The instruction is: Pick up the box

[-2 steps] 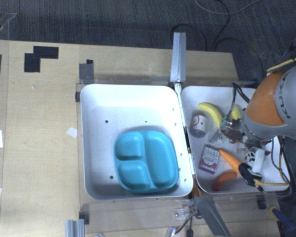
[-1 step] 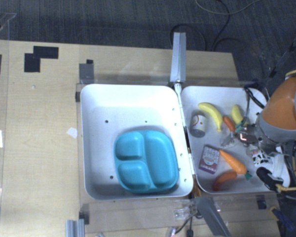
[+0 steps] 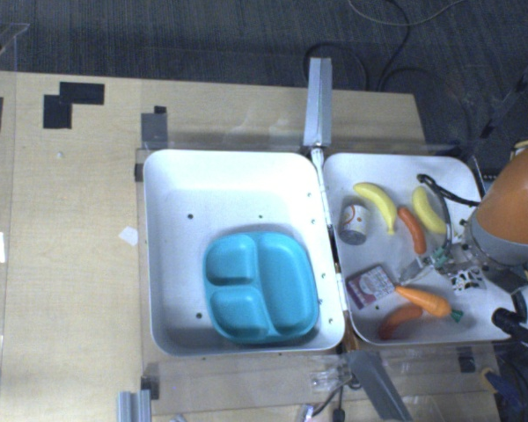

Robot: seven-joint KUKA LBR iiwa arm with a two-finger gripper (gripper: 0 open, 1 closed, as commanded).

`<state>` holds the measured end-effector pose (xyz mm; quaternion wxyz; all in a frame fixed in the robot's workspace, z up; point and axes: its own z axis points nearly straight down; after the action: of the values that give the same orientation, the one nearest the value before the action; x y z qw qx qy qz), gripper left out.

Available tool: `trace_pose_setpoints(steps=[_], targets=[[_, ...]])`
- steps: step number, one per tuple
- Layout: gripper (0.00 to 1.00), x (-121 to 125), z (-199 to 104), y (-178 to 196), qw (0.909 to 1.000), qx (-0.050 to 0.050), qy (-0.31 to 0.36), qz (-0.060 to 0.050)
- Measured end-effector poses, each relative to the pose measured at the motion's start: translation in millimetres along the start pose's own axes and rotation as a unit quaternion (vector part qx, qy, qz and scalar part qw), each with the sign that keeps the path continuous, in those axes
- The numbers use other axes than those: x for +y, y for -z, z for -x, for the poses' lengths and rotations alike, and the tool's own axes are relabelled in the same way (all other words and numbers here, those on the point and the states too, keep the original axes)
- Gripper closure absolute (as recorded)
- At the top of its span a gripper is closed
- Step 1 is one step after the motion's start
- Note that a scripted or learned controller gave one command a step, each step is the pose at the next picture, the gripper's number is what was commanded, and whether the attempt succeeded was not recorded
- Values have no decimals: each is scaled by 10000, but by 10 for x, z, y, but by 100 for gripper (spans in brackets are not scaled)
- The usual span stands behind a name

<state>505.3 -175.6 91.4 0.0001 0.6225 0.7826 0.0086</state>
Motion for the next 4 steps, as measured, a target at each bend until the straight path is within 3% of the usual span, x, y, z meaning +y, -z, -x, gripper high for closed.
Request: trace_pose_setpoints(steps=[1, 2, 3, 4], targets=[[100, 24, 29, 115, 10000, -56, -4, 45], [100, 220, 344, 1344, 9985, -75, 548, -34], [100, 926, 89, 2828, 9998, -77, -168, -26], [100, 1731, -42, 3185, 9993, -74, -375, -28]])
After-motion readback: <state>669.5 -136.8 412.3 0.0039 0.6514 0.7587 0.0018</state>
